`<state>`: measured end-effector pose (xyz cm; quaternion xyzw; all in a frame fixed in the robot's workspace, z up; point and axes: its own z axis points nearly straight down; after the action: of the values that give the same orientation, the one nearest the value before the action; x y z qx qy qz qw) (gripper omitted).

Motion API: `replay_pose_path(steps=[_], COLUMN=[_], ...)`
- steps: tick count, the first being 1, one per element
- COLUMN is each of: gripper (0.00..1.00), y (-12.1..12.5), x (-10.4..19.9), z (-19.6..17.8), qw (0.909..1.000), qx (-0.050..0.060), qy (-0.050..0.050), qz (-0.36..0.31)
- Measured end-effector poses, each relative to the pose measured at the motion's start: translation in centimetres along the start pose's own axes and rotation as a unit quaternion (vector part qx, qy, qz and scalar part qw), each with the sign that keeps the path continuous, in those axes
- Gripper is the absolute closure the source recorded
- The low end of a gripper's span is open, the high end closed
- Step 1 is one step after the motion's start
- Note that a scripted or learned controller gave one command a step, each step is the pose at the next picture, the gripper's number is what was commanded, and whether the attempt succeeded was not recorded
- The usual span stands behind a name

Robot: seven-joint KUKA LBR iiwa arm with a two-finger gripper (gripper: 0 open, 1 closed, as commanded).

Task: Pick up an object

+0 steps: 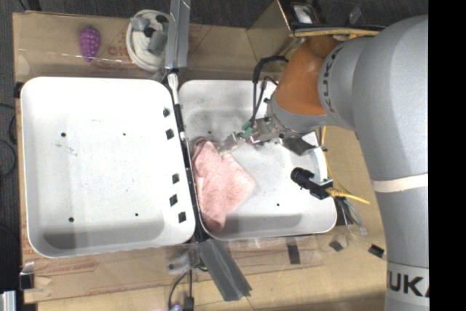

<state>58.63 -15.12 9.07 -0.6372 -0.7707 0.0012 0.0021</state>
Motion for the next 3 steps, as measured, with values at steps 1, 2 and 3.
replay_pose_path(steps=[1,2,3], gripper=[0.00,0.00,0.00], y=[-5.3,-9.9,-10.6], x=[2.6,6.5,3.4], z=[0.0,0.1,-1.0], qw=[0.9998,0.9906,0.9999], qx=[0.000,-0.001,0.000], qy=[0.000,-0.001,0.000], qz=[-0.019,-0.137,0.016])
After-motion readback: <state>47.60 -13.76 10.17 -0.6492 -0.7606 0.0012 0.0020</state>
